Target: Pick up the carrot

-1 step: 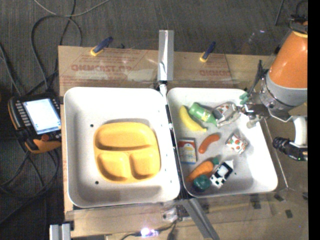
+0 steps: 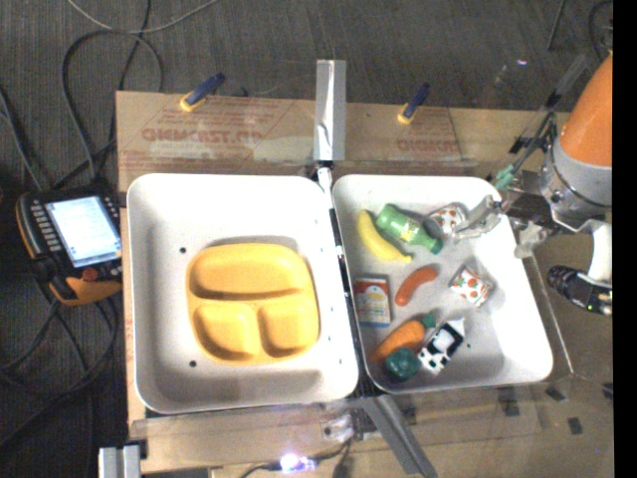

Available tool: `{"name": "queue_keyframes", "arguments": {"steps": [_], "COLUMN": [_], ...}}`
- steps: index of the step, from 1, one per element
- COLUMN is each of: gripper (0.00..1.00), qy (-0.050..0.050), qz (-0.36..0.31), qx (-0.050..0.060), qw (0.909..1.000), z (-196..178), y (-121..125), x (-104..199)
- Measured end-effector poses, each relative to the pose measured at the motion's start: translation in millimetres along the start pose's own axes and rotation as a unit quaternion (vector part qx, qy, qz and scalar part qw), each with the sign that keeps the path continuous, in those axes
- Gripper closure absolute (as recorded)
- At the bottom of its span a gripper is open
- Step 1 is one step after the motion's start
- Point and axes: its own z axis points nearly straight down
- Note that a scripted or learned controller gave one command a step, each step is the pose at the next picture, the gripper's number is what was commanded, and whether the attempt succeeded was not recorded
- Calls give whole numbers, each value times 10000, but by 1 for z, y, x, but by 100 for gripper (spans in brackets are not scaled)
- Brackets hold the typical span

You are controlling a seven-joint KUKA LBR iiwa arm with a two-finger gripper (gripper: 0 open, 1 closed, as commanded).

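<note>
1. The carrot (image 2: 397, 339) is a short orange toy that lies slantwise, its lower end toward the near left. There is a touch of green at its upper right end.
2. It lies in the near part of the right bin (image 2: 518, 352), near the front wall. A dark green lump (image 2: 403, 365) is just below it and a black-and-white piece (image 2: 441, 347) is just to its right.
3. Both bins rest on a cardboard sheet (image 2: 229, 132), which is held at its far edge by two blue-and-yellow clamps (image 2: 202, 91). A metal strip (image 2: 329, 113) stands between the bins at the back.
4. The floor around the bench is dark carpet (image 2: 60, 108) with cables trailing over it. A pendant (image 2: 75, 232) with a lit screen lies to the left.
5. The left bin (image 2: 149, 267) holds a yellow tray (image 2: 256, 300) with three compartments.
6. The right bin also holds:
   - a banana (image 2: 380, 237);
   - a green bottle (image 2: 406, 225) just beside the banana;
   - a red sausage (image 2: 416, 285);
   - a small carton (image 2: 372, 300);
   - a white-and-red box (image 2: 470, 287).
7. The gripper (image 2: 485, 215) is over the far right corner of the right bin, well apart from the carrot and beside a small white-and-red item (image 2: 448, 217). I cannot tell whether it is spread or closed.
</note>
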Motion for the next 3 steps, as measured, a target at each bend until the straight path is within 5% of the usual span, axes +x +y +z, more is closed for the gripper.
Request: {"name": "queue_keyframes", "arguments": {"steps": [1, 2, 3], "gripper": [0, 0, 0], "qy": [1, 10, -4], "qz": [-1, -940, -1913], "qx": [1, 14, -43], "qw": [10000, 9956, 9815], "z": [0, 118, 197], "y": [0, -48, -51], "x": [0, 10, 36]}}
